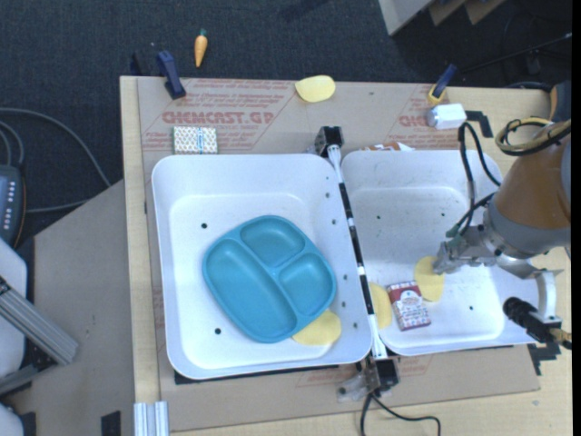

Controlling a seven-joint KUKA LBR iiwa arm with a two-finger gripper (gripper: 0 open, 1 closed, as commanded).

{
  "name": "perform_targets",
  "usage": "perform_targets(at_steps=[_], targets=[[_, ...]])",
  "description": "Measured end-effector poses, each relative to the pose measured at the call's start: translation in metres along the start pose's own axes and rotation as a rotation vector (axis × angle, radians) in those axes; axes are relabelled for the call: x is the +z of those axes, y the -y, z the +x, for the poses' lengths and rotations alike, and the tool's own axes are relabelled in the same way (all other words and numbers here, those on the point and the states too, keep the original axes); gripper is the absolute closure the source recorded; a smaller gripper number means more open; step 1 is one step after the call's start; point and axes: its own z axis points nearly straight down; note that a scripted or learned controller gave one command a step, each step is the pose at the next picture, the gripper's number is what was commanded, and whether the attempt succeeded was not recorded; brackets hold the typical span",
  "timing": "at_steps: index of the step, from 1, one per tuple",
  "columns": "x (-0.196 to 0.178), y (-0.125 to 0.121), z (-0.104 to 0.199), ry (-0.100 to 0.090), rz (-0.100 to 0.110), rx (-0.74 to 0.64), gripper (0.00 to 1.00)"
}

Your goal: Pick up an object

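My gripper (pixel 445 261) reaches down into the right bin (pixel 408 175) from the right, its tip right at a pale yellow flat piece (pixel 429 280) on the bin floor. A small red and white box (pixel 409 306) lies just in front of that piece. Another yellow piece (pixel 379 305) rests against the bin's left wall. The arm's orange band (pixel 536 184) sits above the wrist at the far right.
The left bin (pixel 182 184) holds a blue divided plate (pixel 269 277) and a yellow piece (pixel 318 331) beside its front edge. On the bench behind lie a yellow piece (pixel 315 88), a small patterned packet (pixel 195 139) and two blue clips (pixel 169 74). A toy carrot (pixel 201 49) lies on the floor.
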Motion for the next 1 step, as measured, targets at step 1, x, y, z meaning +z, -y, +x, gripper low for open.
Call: perform_targets(at_steps=[1], targets=[[0.0001,0.0001,0.0,0.0,0.0,0.0,0.0]])
